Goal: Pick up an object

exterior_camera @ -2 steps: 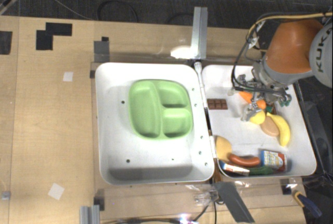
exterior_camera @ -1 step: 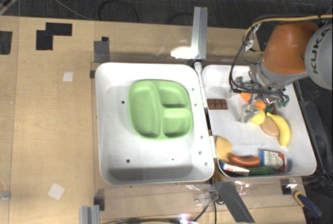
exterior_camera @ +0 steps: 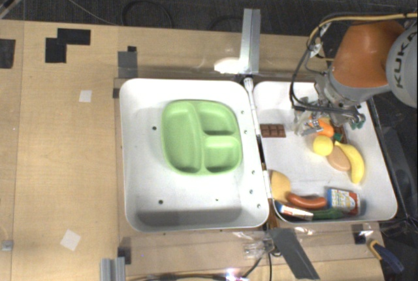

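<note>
You've got the bench (exterior_camera: 59,142) as the biggest thing, pale wood w/ black squares near its top-left corner. On it sit two shallow white bins side by side. Left bin (exterior_camera: 140,201) holds just a green divided tray (exterior_camera: 199,136), three compartments, lying flat approx. mid-bin. Right bin (exterior_camera: 385,188) carries all the small stuff.

The arm (exterior_camera: 369,54) comes in from the right, orange band over the grey wrist, cables looping on its left side. It hangs over the upper part of the right bin. The gripper (exterior_camera: 318,121) points down into the bin near an orange item (exterior_camera: 325,126); whether the claw is wide, narrow or clamped on anything, you can't tell, since the wrist covers it.

Items in the right bin, big to small: a yellow banana (exterior_camera: 354,161) at mid-right, touching a tan oval piece (exterior_camera: 338,159) on its left. A yellow lemon (exterior_camera: 322,146) sits just below the gripper, touching the tan piece. Along the bottom edge: a pale yellow pear-like piece (exterior_camera: 279,183) at left, a red-brown sausage (exterior_camera: 307,200) beside it, a small labelled carton (exterior_camera: 343,198) to the right, w/ something green under them. A brown chocolate bar (exterior_camera: 273,131) lies near the left wall, apart from the rest.
</note>
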### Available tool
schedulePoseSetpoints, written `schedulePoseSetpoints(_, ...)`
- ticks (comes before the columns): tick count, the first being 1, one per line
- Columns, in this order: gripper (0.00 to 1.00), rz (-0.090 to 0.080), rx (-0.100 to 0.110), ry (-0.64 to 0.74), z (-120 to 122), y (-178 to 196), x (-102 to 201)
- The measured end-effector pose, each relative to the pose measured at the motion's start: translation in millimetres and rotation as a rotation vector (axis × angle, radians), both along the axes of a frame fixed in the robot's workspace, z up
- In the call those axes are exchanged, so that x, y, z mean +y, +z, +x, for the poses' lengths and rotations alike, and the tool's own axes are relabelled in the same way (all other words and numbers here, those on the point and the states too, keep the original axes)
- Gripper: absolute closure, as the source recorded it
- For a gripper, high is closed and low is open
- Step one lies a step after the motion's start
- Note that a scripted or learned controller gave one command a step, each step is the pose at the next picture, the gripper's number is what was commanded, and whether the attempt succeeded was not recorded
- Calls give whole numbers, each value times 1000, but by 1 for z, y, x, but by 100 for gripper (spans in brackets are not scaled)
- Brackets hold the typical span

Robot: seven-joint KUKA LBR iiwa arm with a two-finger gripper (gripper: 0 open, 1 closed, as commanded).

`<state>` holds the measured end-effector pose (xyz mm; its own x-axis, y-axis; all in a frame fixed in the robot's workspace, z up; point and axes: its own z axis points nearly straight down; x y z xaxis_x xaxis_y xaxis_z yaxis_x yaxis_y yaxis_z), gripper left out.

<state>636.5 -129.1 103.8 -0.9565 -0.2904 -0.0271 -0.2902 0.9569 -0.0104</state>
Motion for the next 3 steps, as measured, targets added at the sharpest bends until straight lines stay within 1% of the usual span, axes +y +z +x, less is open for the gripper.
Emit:
schedulePoseSetpoints(1, 100, 7, 10, -103, 37, 94, 70)
schedulePoseSetpoints(2, 100, -4, 16, 183, 35, 101, -29)
schedulePoseSetpoints(3, 0, -2, 17, 186, 35, 100, -27)
